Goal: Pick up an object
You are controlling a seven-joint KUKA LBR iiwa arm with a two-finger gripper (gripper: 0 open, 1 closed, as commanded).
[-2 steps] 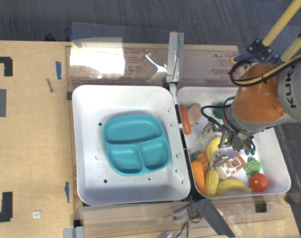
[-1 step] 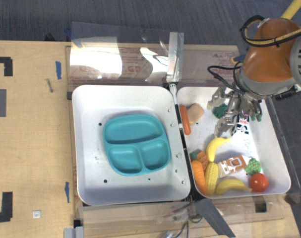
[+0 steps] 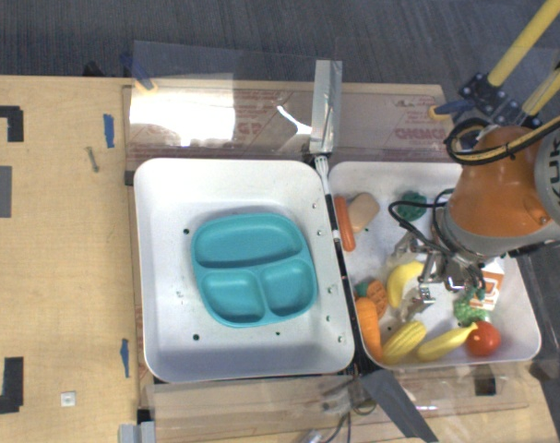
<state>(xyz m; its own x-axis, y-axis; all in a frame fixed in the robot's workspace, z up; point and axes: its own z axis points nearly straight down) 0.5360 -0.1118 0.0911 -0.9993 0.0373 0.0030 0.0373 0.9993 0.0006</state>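
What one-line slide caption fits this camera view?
Arm's gripper low among toy food in the right bin; teal tray in the left bin.

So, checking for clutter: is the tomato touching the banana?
Touching. The camera view shows the tomato pressed against the banana tip, no gap.

Two bins side by side on bench (image 3: 58, 275). Left bin (image 3: 160, 201): divided plate (image 3: 252, 268) at centre. Right bin (image 3: 524, 335): toy food piled toward the front; tomato (image 3: 483, 338) at front right, banana (image 3: 445, 342) just left of it.
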